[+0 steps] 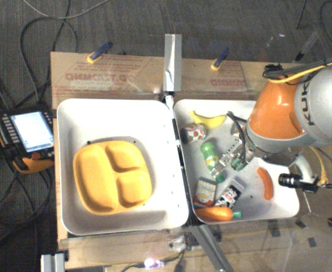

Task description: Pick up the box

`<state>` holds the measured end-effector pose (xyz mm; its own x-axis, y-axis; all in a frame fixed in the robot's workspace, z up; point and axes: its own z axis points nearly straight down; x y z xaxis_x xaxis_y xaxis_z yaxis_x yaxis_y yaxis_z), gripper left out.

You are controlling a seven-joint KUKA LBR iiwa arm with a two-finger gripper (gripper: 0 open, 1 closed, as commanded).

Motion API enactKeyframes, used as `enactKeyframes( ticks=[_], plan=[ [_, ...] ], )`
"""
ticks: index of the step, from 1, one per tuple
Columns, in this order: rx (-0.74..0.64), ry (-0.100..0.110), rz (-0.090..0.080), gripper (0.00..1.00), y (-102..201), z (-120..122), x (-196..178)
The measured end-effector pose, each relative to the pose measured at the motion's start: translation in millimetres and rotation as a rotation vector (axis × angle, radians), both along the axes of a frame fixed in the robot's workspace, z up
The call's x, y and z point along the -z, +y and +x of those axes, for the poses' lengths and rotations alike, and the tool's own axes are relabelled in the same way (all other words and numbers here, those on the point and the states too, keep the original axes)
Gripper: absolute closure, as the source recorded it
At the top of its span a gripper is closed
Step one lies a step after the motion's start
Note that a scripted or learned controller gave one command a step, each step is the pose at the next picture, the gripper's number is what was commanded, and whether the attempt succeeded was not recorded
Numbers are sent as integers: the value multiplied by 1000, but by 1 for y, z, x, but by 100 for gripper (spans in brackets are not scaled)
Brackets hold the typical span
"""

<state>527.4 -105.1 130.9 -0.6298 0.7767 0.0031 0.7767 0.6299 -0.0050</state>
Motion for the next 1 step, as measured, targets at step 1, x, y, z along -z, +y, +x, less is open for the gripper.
enactKeyframes(
  ticks=[1],
  plan=[
    [-37, -12, -1, 100, -1, 30, 40]
  ],
)
